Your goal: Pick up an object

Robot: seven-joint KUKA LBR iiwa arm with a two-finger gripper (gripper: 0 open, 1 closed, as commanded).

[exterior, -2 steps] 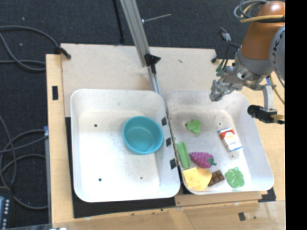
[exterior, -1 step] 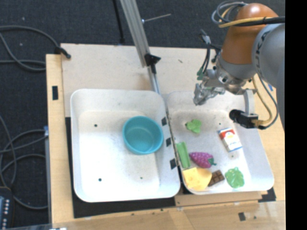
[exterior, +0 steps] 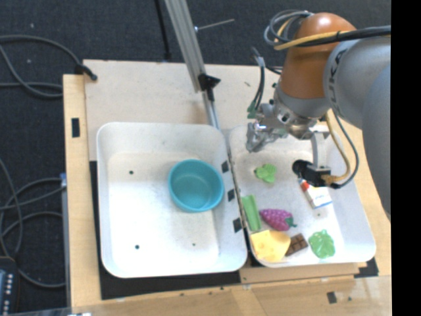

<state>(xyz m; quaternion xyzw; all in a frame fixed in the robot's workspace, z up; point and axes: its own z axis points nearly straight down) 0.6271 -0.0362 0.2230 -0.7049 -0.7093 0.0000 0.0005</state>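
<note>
Small green leafy plastic toy (exterior: 266,173) lies just below your two-finger gripper (exterior: 255,139); whether it's clenched, you cannot tell.

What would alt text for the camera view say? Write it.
A grey arm's pincer hangs over the right bin, above a small green toy and purple grapes. The left bin holds a blue bowl.

Two white bins: left bin (exterior: 118,242), right bin (exterior: 355,222). One blue bowl (exterior: 195,185) at frame centre. Lower right: two green leafy pieces (exterior: 266,173) (exterior: 321,243), one purple grape bunch (exterior: 276,218), one yellow wedge (exterior: 268,245), one green stick (exterior: 250,212), one brown block (exterior: 298,244).
</note>
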